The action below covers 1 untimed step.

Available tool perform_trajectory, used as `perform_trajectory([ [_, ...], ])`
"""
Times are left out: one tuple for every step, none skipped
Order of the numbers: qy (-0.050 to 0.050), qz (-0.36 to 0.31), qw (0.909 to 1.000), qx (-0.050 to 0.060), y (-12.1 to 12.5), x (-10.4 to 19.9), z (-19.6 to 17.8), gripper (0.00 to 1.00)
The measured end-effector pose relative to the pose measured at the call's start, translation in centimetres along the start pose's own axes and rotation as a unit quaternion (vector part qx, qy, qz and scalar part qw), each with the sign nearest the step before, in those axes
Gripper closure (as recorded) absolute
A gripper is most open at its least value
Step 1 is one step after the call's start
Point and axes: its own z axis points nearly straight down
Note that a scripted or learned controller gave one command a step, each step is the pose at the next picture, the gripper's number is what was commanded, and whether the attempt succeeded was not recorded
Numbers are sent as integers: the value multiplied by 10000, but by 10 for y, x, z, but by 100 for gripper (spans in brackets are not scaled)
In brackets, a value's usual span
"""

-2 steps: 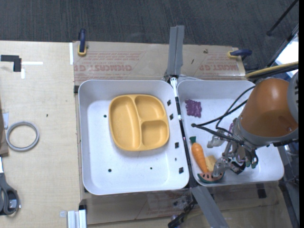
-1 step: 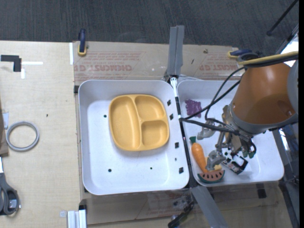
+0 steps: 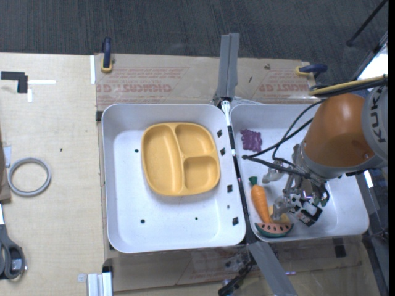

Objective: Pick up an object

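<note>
Bench (image 3: 55, 227): pale wood-grain top, with dark carpet beyond its far edge.

Left edge of bench: scissors (image 3: 9, 258), cut off by the frame, near the front corner; a grey tape ring (image 3: 28, 176) lying flat farther back; a black L-shaped bracket (image 3: 15, 79) with white tape marks near the far corner.

Cardboard sheet (image 3: 160, 82): printed, lying under the far side of both bins, held by a blue-handled clamp (image 3: 107, 54) at its left end and a second clamp (image 3: 310, 70) at its right.

Left bin (image 3: 123, 227): white, shallow. Holds a yellow divided plate (image 3: 181, 159) with three compartments, set toward the far side.

Right bin (image 3: 345, 224): white, touching the left bin along a shared wall. Holds a purple grape bunch (image 3: 250, 139) near the far left corner; an orange carrot (image 3: 260, 202) with green top along the left wall; a watermelon slice (image 3: 273, 229) at the front left corner, just beside the carrot's tip.

Arm (image 3: 336, 134): grey with orange band, entering over the right bin's right side and hiding much of its floor.

Gripper (image 3: 295, 209): low over the bin's front half, just right of the carrot. Finger state cannot be told; cables and metal parts clutter the spot, and nothing can be seen held.
</note>
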Motion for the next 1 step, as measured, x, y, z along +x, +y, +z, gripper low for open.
perform_trajectory([
  [31,3383,9410,7,-16,16,2,0],
])
